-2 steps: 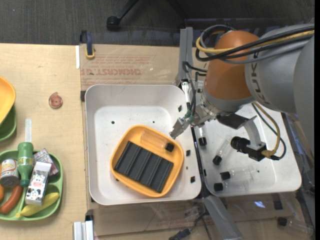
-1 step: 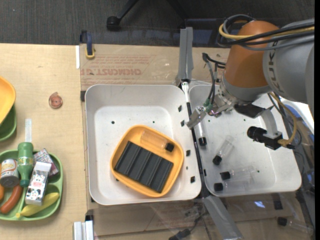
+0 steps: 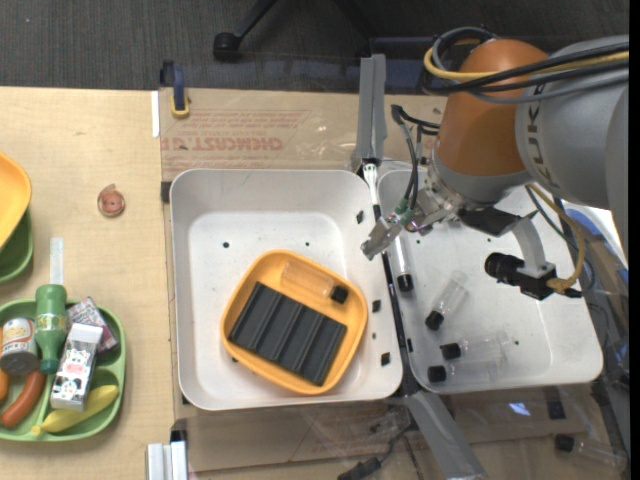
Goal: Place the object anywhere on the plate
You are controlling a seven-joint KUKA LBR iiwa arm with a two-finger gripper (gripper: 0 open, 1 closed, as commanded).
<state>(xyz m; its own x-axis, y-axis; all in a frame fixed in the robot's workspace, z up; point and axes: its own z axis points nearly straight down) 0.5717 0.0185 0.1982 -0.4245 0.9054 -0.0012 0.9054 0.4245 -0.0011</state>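
A yellow-orange plate (image 3: 262, 279) lies tilted in the left bin (image 3: 200, 218), toward its front right. On the plate rests a black ridged rectangular object (image 3: 290, 335), and a small black block (image 3: 338, 293) sits by the plate's far right rim. My gripper (image 3: 391, 251) hangs over the divider between the two bins, just right of the plate's far corner and apart from the plate. The grey arm with its orange band (image 3: 490, 108) fills the back of the right bin.
The right bin (image 3: 560, 348) holds a clear tube-like piece (image 3: 450, 296) and a few small black bits (image 3: 437, 373). Left of the bins, a green tray (image 3: 105, 393) carries toy food and a bottle. A cardboard sheet (image 3: 250, 138) lies behind the left bin.
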